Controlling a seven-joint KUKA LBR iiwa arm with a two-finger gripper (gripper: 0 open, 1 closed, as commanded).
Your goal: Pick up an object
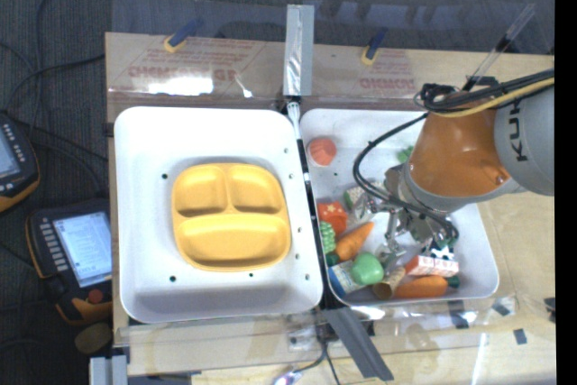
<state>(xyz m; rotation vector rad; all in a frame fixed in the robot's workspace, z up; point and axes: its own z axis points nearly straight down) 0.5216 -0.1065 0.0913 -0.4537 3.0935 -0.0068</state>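
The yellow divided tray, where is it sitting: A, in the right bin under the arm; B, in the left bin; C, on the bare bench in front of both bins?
B: the yellow divided tray lies flat in the left bin, apart from the toy food in the right bin.

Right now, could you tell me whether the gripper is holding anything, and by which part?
It cannot be told. The gripper is low in the right bin among the toy foods, near an orange carrot and a green ball, but no object shows clearly in its grasp.
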